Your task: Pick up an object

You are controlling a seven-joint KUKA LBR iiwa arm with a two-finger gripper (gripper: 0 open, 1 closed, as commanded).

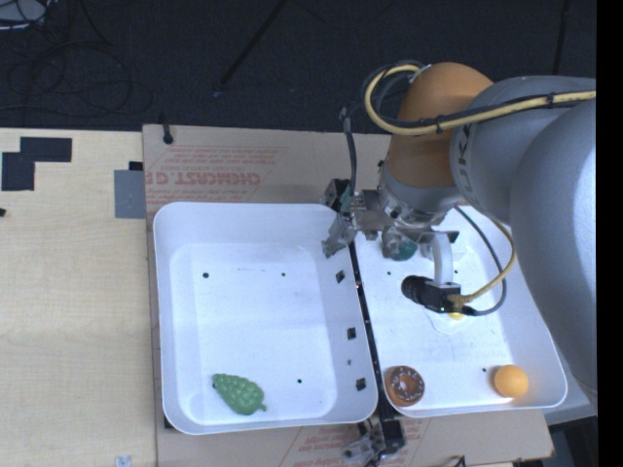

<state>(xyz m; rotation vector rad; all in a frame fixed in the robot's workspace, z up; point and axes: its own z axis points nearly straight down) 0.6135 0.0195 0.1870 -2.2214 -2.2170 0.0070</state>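
A green bunch of toy grapes (238,394) lies in the near part of the left bin (175,261). In the right bin (531,329) a brown frosted doughnut (404,384) sits at the near left corner. An orange ball (509,380) rests near the near right corner. My gripper (397,243) hangs low over the far left part of the right bin, close to the divider between the bins. The wrist hides what is under it. A small teal shape (400,249) shows at the gripper; I cannot tell whether it is an object or part of the tool.
The grey arm with its orange band (438,115) covers the far right of the right bin. A black connector with a yellow cable (433,293) hangs beside the gripper. Cardboard (243,163) lies under the bins, on a light wooden bench (68,290).
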